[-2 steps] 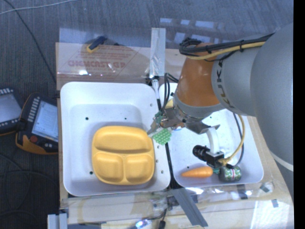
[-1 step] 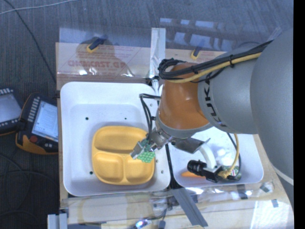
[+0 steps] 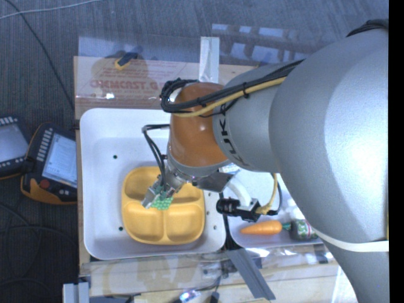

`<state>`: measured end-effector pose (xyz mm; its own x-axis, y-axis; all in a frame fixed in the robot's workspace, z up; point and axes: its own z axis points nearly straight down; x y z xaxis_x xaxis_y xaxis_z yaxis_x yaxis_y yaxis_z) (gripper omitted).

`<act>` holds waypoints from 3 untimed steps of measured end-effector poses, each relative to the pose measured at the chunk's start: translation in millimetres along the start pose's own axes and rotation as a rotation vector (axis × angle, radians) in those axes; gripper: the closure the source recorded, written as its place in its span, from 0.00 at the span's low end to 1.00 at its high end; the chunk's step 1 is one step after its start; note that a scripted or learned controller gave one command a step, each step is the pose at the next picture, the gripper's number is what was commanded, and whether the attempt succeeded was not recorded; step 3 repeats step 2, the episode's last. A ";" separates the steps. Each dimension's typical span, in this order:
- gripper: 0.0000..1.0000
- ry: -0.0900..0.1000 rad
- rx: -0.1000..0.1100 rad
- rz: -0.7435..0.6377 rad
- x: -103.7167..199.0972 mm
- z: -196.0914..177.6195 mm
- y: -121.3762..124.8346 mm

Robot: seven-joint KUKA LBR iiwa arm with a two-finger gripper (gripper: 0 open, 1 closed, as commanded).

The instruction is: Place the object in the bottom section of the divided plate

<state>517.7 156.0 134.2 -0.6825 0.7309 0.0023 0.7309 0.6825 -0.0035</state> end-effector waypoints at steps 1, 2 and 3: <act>0.00 0.001 0.000 0.000 0.0 -0.1 0.0; 0.00 0.001 0.001 0.032 -28.4 11.3 -5.7; 0.00 0.001 0.001 0.032 -28.4 11.3 -5.7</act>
